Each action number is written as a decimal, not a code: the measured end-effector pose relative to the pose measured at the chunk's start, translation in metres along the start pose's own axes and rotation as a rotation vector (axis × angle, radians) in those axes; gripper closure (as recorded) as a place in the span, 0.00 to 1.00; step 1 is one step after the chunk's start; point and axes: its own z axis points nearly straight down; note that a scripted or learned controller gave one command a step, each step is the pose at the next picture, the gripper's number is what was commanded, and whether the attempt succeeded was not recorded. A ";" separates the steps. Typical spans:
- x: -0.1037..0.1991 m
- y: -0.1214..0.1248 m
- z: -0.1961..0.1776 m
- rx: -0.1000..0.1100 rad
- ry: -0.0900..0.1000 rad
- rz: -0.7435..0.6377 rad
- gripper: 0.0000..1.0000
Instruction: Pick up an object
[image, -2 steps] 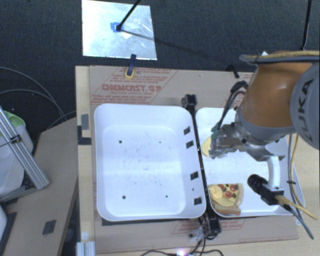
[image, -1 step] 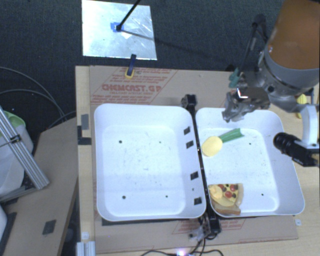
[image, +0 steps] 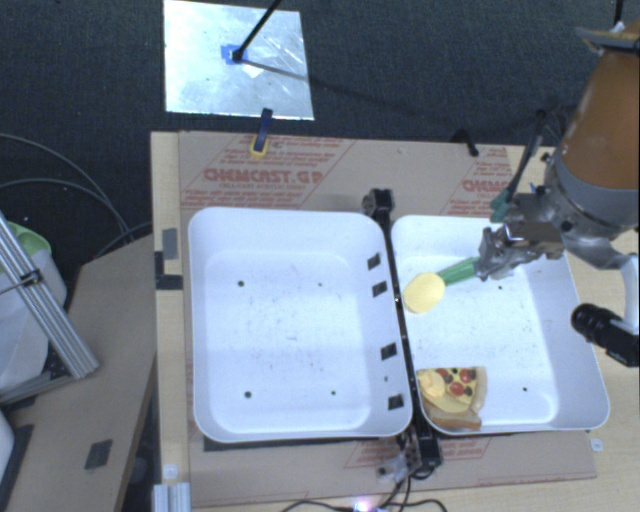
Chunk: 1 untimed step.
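Arm cut off at right edge

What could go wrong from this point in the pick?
The gripper sits at the very end of the green handle, so the yellow-headed tool's head may droop or slip free on lifting. The head lies near the divider and could catch on it. The pizza slice looks safely apart.

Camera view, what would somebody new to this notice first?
Probably the pincer, reaching into the right bin at the end of the grey and orange arm, with the green handle of a yellow-headed spoon-like toy at its tip. Next comes the toy pizza slice in that bin's near left corner, then the bare-looking left bin beside it.
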 end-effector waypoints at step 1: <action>-0.043 0.001 0.044 -0.003 0.000 -0.002 1.00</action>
